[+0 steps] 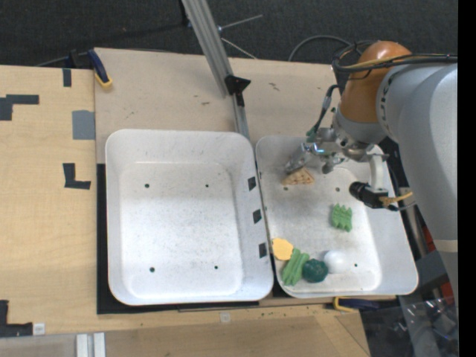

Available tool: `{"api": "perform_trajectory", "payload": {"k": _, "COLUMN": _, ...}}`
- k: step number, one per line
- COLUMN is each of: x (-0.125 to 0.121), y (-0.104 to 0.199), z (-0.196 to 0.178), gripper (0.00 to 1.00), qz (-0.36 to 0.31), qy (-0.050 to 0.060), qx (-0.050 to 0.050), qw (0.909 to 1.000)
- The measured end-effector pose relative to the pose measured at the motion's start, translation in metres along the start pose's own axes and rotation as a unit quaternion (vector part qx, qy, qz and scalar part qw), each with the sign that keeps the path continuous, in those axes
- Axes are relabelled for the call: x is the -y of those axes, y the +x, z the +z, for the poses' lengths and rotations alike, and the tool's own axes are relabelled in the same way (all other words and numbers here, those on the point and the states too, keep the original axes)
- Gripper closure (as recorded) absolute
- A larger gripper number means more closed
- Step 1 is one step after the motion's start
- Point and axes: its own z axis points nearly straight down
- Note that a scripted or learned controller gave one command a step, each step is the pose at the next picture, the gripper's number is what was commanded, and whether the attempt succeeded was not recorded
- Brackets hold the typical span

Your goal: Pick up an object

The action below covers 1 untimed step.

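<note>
My gripper (303, 160) hangs low over the far part of the right bin (387, 270). Directly under its tip, touching or nearly touching it, lies a flat tan wedge-shaped piece (299, 178). Further forward, a small light green object (341, 217) rests in the middle of the bin. In the near corner sit a yellow piece (281, 248), a long green vegetable-like toy (295, 266), a dark green round thing (314, 271) and a white ball (335, 259). Nothing is visibly lifted off the bin floor.
The left bin (119, 199) stands beside the right one, with a raised divider edge (256, 199) between them. A slanted metal pole (216, 47) rises behind the bins. The grey arm and its orange band (372, 80) fill the far right.
</note>
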Motion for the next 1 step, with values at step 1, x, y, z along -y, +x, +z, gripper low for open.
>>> {"api": "perform_trajectory", "payload": {"k": 1, "x": -0.0014, "y": 0.0012, "z": -0.0137, "gripper": 1.00, "qz": -0.001, "qy": -0.002, "qx": 0.000, "qw": 1.0000}}
